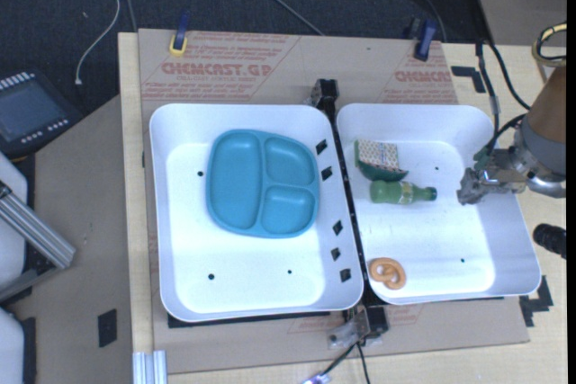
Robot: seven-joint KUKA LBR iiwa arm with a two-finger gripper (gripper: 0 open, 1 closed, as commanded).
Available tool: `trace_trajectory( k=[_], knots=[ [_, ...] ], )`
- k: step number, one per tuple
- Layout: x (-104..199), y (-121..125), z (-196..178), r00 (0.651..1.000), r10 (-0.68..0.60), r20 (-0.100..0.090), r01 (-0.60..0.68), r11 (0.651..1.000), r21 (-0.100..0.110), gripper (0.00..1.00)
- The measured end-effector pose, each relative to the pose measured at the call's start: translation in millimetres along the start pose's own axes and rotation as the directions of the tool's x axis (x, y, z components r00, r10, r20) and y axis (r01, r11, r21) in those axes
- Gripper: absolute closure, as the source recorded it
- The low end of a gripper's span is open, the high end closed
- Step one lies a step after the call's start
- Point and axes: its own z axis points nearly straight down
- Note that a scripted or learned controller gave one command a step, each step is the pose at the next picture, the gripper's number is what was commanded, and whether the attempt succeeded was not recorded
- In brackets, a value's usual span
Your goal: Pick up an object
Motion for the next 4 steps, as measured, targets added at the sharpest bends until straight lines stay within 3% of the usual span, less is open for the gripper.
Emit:
trace_trajectory(
  k=[1,4],
  knots=[
    [-0.3,1.8,-44.4,1.0,-0.001,0.0,0.001,1.0,-0.001,1.0],
    [157.2,61.8,-25.7,1.0,-0.005,-0.003,0.005,1.0,0.004,1.0]
  ],
)
